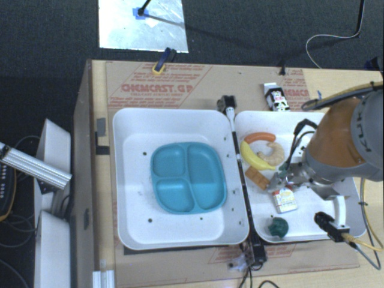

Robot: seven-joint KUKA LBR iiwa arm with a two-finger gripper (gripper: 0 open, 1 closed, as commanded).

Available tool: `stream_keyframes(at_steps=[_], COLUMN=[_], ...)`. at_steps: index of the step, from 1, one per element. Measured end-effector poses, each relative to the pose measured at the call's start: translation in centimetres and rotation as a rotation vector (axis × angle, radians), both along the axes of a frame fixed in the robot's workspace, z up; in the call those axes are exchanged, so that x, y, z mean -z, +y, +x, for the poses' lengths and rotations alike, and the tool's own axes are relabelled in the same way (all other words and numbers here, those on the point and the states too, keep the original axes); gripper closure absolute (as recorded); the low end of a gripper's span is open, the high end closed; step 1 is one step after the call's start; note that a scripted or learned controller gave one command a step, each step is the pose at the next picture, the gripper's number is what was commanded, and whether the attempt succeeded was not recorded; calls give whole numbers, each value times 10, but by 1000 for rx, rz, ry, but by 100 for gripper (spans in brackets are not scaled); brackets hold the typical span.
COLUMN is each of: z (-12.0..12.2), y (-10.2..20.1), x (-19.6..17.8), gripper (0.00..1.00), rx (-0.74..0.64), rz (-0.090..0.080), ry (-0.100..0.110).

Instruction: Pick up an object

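A bench held two shallow white bins side by side, seen from above at a slant. The left bin (135,161), well apart from the gripper and to its left, held a blue plastic plate (188,177) with three compartments, lying flat near the bin's middle. The right bin (354,221) held the small objects. Up and to the left of the fingers, a yellow banana (255,158) curved beside an orange-red sausage shape (259,138) and a pale ring-shaped piece (276,155), the three bunched close together. Just left of the fingers lay a small brown block (257,177), tilted. The gripper (283,185) sat low in the right bin, at the end of a grey arm (345,143) with an orange band that reached in from the right. Whether its fingers were wide or narrow could not be told, as the wrist blocked them. Directly below the fingers, touching or nearly touching them, lay a small white box (285,201) with red and yellow markings on its face, rectangular and slightly tilted. Farther below, near the bin's front edge, sat a dark green rounded object (278,227). To the right and below the fingers, a black part of the arm's fittings (327,222) lay over the bin.
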State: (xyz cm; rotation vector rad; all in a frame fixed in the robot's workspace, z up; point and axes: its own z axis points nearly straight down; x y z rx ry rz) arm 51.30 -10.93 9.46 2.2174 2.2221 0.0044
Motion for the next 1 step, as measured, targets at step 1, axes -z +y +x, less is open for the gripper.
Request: stream_keyframes(at_steps=[1], z=[125], y=[56], x=[-91], gripper=[100], rx=[-2], rz=[0], ry=[-3])
